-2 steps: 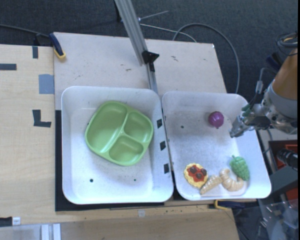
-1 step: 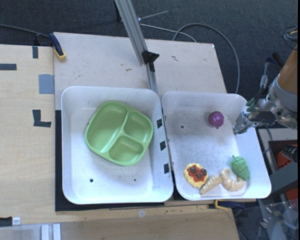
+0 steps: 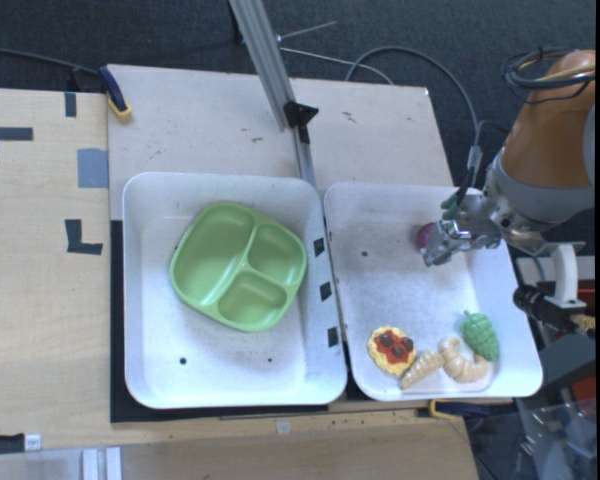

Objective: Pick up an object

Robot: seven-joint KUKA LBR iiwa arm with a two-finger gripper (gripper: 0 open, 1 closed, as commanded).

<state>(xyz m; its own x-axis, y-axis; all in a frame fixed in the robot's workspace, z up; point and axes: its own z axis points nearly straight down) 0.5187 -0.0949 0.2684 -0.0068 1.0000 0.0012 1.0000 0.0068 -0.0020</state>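
Seemingly gripper (image 3: 438,249) touching purple object (image 3: 425,235), open bin floor (image 3: 400,288) leftward

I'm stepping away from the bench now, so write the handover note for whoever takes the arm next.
Gripper: low over the right bin, in its upper half, right beside a small dark purple object. Whether that object is between the fingers cannot be told, so treat it as not picked.
Other items in the right bin, near its front edge: a small pizza toy, a tan pastry-like piece and a green leafy toy.
Left bin: holds a green divided plate.
Done: the arm is down at the purple object.
Left: confirm a grasp and lift something clear.
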